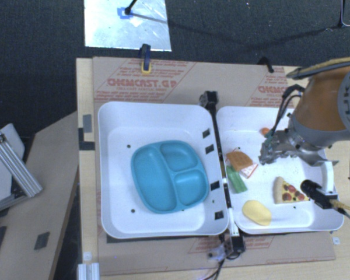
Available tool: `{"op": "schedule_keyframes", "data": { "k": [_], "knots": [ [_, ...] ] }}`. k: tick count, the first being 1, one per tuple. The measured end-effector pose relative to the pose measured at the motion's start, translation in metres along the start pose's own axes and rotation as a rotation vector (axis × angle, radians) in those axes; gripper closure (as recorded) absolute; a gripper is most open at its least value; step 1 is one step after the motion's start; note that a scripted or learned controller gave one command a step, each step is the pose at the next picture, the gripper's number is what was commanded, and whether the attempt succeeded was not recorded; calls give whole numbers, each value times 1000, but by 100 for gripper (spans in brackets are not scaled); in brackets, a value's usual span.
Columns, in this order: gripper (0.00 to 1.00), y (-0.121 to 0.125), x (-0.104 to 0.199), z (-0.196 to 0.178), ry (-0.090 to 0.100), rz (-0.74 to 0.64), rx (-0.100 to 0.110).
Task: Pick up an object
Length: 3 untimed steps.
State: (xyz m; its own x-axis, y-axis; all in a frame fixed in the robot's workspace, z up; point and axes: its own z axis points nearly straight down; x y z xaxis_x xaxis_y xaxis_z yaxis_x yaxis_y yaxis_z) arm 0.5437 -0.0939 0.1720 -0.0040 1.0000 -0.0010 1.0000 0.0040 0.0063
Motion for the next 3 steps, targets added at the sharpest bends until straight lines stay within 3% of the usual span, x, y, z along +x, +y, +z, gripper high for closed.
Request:
{"op": "schedule_keyframes", "data": {
  "k": [2,3],
  "knots": [
    [100,4,-5,-88,0,0,-1],
    [100,16,57,-79,3,-7,4]
  ]
}}
